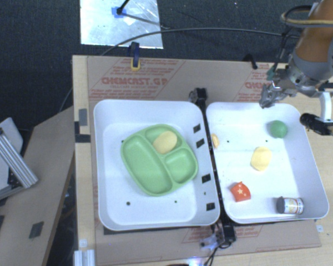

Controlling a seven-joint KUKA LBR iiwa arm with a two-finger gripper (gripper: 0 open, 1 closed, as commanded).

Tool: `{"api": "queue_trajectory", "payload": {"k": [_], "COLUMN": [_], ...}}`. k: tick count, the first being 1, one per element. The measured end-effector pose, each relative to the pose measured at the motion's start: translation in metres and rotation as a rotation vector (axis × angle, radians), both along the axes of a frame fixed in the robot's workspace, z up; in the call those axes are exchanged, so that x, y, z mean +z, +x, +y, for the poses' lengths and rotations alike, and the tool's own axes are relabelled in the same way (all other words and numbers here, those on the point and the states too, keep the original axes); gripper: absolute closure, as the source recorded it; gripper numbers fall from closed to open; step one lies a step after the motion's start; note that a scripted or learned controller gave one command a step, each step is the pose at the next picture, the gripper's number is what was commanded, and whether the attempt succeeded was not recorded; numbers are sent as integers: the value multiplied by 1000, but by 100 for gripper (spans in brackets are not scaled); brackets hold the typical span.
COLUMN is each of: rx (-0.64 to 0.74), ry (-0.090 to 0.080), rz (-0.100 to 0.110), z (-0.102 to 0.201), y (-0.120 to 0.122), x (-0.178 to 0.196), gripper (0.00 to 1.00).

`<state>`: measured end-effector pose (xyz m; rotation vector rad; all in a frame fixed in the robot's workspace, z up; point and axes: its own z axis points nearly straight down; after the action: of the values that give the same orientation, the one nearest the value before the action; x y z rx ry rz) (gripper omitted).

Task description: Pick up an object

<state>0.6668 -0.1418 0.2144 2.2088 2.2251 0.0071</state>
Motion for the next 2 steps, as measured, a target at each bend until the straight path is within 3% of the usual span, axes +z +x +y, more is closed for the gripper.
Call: {"api": "queue_trajectory", "payload": {"k": [1, 2], "rx": [-1, 1], "ry": [0, 2], "rz": [2, 5], "z": [0, 49], "y": [1, -14], "x": [38, 46], "gripper": [100, 100]}}
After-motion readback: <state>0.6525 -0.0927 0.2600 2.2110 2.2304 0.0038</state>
